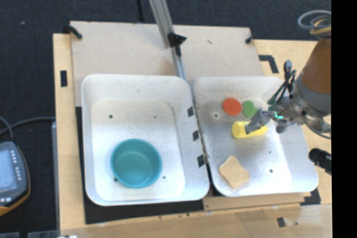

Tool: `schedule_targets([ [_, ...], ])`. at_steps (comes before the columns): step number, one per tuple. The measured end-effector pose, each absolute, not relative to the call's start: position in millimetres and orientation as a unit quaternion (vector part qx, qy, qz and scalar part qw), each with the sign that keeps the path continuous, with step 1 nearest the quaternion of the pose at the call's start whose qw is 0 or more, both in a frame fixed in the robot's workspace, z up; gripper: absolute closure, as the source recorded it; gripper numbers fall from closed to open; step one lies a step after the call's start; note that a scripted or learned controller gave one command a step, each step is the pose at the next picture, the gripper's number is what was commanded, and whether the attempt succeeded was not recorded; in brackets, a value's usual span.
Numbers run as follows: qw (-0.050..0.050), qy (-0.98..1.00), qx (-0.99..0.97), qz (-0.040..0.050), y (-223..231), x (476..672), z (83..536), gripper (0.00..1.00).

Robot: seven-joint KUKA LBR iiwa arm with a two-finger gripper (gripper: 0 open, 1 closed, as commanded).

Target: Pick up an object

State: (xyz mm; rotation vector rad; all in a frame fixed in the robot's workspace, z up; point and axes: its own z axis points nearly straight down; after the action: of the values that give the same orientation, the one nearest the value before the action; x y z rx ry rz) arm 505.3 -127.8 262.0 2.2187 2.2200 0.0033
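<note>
End effector (262, 124) low in right bin (295, 173), centre-right of frame, at yellow piece (244, 130). Fingers: cannot tell if apart or together. Grasp not confirmed; lift left.

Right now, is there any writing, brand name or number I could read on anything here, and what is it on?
No readable text anywhere in the camera view.
The handheld device at the left edge has a screen, but whatever it displays is too small and blurred to read.
The blue bowl, yellow object and both white bins carry no markings.
</note>
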Motion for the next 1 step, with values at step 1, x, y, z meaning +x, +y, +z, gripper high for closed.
schedule_targets([
  [1, 0.000, 0.707, 0.707, -0.0012, -133.3, 503.1, 218.7, 0.00],
])
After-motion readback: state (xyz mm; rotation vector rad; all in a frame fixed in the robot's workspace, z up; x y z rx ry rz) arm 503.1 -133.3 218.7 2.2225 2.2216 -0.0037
